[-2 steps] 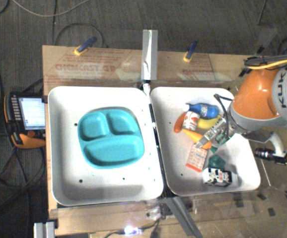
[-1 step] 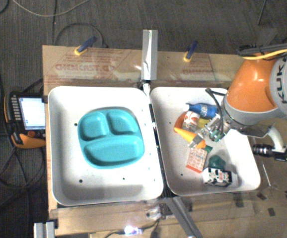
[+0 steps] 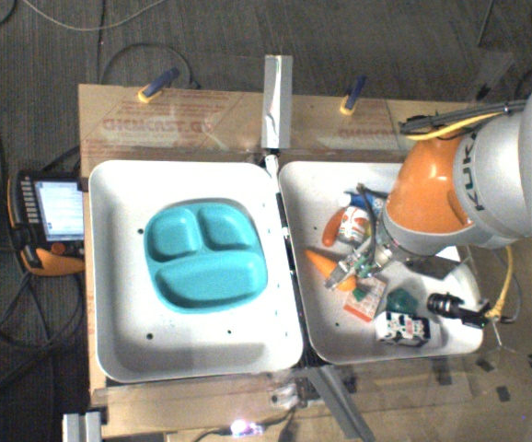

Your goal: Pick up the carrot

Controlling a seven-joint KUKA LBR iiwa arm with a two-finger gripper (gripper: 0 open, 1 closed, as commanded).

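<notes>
Right bin [image 3: 321,339] of two on the counter, with the arm reaching in over it. The carrot [image 3: 321,261] lies on the bin floor near the bin's left wall, a short orange taper with its thin end toward that wall and its thick end running under the hand [image 3: 358,270]. The hand sits low over the thick end, touching or nearly touching it; whether its grip is open or closed, and whether it has hold of the carrot, cannot be told (the metal parts merge with the clutter beneath). Just beside the carrot, further from the left wall, stand a small orange-and-white can [image 3: 349,224], a flat red-and-white packet [image 3: 364,300], a dark green piece [image 3: 400,300] and a black-and-white object [image 3: 404,328]. Probable failure modes: the hand may close on the packet or can instead of the carrot, because they crowd the same spot; the smooth tapered body may slip out if gripped near its end; and a pinch off-centre may push the carrot against the left wall. The left bin [image 3: 109,330] holds a teal tray [image 3: 206,256], well apart from the action.
</notes>
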